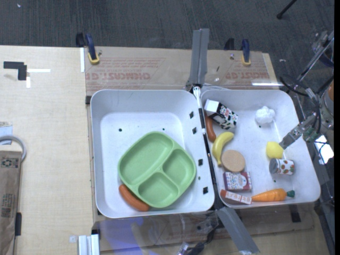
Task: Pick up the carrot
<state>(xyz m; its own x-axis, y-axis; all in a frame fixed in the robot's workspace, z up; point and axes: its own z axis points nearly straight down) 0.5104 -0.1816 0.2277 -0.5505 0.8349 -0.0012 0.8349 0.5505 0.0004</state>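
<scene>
Nearest the camera, the carrot [271, 195] lies flat along the near wall of the right bin [297, 106], its orange body pointing left and its green stub to the right. Just left of it sit a small red-and-white packet [235, 197] and a red box [237, 181], with a round brown cookie [233, 161] and a banana [221, 146] a little farther back. A spotted white cup [282, 167] lies on its side just beyond the carrot, touching a yellow lemon [274, 150].

From the right edge the arm reaches in low over the right bin's right wall, slanting down and to the left. Its gripper [292, 137] hangs just right of the lemon, well apart from the carrot; whether the claw is apart or together cannot be told.

Far in that bin are a cow-patterned carton [222, 114] and a white crumpled ball [265, 115]. The left bin [106, 142] holds a green divided plate [157, 168] and an orange sausage [133, 198] at its near left.
</scene>
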